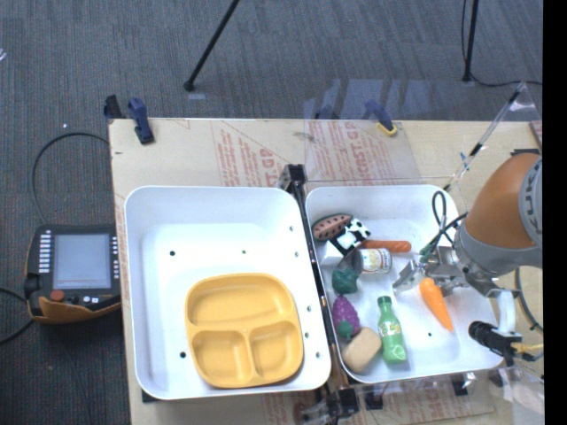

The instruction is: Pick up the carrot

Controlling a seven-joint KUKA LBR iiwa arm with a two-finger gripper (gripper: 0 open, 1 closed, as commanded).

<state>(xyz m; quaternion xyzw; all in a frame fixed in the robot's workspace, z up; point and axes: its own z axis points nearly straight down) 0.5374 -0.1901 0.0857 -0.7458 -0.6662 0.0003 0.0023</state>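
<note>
The carrot (435,302) lies in the right bin (416,197), near its right wall, thick end touching the tool (416,274) just beyond. Looks light, stiff and slick; mid-body seems the best grip. The tool's state I cannot tell.

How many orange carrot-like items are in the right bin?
2. One carrot lies by the gripper, right of the green bottle. A thinner orange piece lies behind the small jar. Others may be hidden under the arm.
</note>
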